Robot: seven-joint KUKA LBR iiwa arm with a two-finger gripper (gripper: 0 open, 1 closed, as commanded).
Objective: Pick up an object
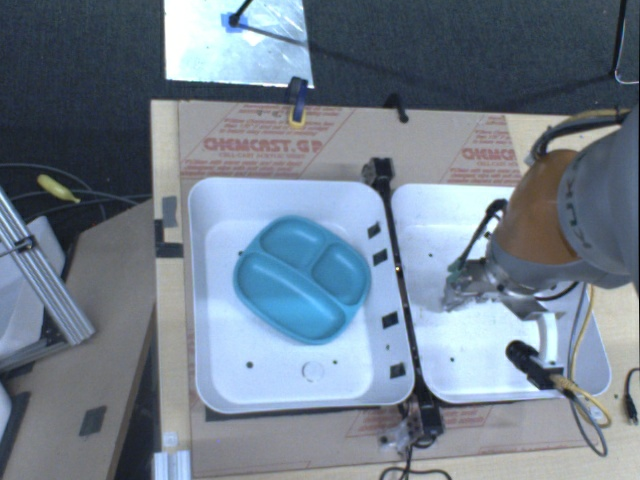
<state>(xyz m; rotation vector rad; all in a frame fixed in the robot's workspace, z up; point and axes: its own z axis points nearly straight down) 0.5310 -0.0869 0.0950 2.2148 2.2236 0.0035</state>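
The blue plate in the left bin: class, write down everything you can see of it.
The blue plate is a rounded, sky-blue tray, seemingly plastic, moulded into three compartments: one long and two smaller. It lies flat and right way up, turned at a slant, near the middle of the left white bin, resting on the bin's floor. Nothing else touches it; the pincer is over the right bin.

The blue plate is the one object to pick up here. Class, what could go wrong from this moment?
1. The hand is low in the right bin, while the blue plate lies in the left bin; closing here would likely grab nothing.
2. The plate lies flat and wide, so a two-finger grasp may slip.
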